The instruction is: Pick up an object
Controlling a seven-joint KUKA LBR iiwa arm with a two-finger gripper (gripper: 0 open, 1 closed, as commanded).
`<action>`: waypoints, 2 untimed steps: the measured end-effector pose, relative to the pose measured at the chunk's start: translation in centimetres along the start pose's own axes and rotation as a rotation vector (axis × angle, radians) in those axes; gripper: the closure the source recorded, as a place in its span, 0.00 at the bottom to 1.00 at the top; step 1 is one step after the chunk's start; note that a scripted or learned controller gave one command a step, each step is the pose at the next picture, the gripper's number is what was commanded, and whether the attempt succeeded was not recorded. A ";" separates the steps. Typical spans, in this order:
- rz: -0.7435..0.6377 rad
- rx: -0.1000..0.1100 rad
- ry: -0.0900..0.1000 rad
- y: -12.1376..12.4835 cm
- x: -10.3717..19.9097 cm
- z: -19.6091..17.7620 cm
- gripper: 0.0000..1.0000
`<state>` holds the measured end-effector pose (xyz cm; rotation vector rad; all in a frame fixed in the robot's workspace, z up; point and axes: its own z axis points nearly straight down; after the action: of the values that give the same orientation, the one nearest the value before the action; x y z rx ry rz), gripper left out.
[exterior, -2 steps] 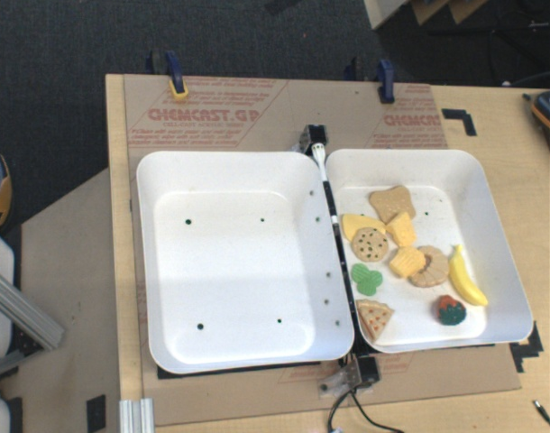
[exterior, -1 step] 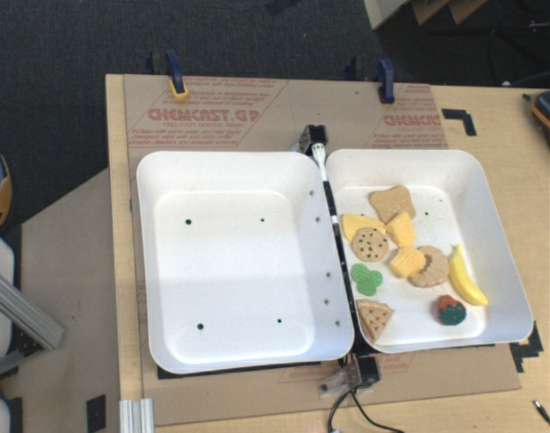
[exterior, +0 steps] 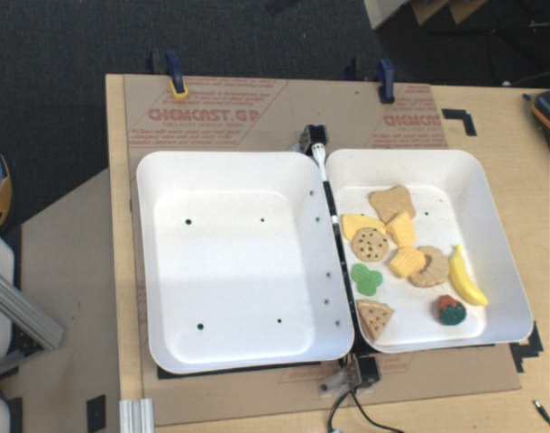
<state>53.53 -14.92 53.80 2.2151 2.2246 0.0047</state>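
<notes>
The right bin (exterior: 491,197) holds several toy food pieces. A tan bread slice (exterior: 391,202) lies toward the back, with yellow cheese pieces (exterior: 402,231) and a chocolate-chip cookie (exterior: 370,244) just in front of it. A round brown cracker (exterior: 429,269) sits by a yellow banana (exterior: 465,278) on the right side. A green broccoli piece (exterior: 368,280), a pizza slice (exterior: 375,317) and a red-and-green strawberry (exterior: 452,310) lie near the front.
The left bin (exterior: 167,188) stands beside the right one on a brown cardboard sheet (exterior: 122,242). Blue clamps (exterior: 175,70) (exterior: 385,78) hold the sheet's far edge. A cable plug (exterior: 363,371) sits at the front between the bins.
</notes>
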 end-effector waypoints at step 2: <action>0.000 0.007 0.001 -5.6 -3.0 4.8 1.00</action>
<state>47.93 -17.93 49.00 2.2192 2.2283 -0.0014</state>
